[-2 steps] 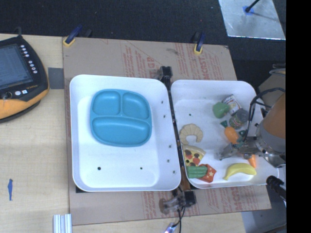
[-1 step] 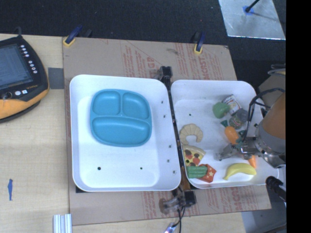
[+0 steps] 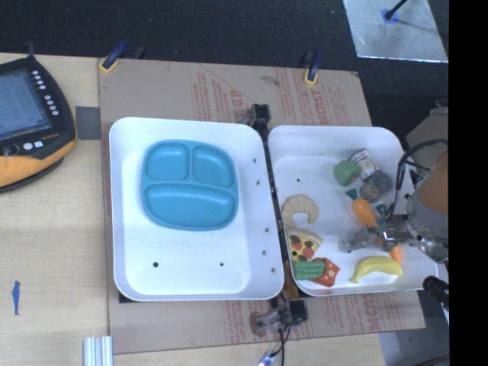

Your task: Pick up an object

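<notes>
The right bin point(image 3: 305, 139) holds several toy foods. A green pepper point(image 3: 345, 173) and a small can point(image 3: 375, 184) lie at the back right, with an orange carrot point(image 3: 364, 211) just in front of them. A beige croissant point(image 3: 302, 207) sits mid-left, above a pizza slice point(image 3: 303, 243) and a green and red piece point(image 3: 315, 270). A yellow banana point(image 3: 375, 268) lies near the front wall. My gripper point(image 3: 374, 240) hangs low in this bin between the carrot and the banana, and the arm point(image 3: 431, 197) comes in from the right. I see nothing clearly held.
The left bin point(image 3: 126, 204) carries a blue divided plate point(image 3: 189, 184). A teach pendant point(image 3: 27, 120) rests on the bench at far left. Clamps point(image 3: 311, 65) pin the cardboard sheet at the back. A thin wall separates the two bins.
</notes>
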{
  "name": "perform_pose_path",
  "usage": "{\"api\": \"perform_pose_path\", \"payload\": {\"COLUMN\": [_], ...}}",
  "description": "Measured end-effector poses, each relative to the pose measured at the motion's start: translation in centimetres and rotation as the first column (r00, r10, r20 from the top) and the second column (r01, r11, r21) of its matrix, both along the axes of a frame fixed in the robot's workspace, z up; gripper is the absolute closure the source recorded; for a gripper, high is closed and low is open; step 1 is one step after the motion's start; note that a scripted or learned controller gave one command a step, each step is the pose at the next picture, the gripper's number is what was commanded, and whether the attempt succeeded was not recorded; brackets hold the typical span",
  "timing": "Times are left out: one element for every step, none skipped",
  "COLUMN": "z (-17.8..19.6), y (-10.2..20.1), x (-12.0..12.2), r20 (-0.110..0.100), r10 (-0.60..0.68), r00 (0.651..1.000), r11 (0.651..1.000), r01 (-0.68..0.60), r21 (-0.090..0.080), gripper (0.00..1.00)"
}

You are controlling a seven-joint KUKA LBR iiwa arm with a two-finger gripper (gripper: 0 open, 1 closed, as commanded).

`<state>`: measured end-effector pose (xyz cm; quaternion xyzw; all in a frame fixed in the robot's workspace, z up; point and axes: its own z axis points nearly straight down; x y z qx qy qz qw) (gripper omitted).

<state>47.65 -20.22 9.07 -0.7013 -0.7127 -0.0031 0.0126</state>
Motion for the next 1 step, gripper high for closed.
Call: {"api": "perform_pose_path", "payload": {"z": [-0.04], "y": [-0.02], "x": [-0.04], "r20": [0.0], "r10": [-0.001], "r00": [1.0], "r11": [1.0], "r01": [0.001], "r21": [0.0], "gripper": [0.0]}}
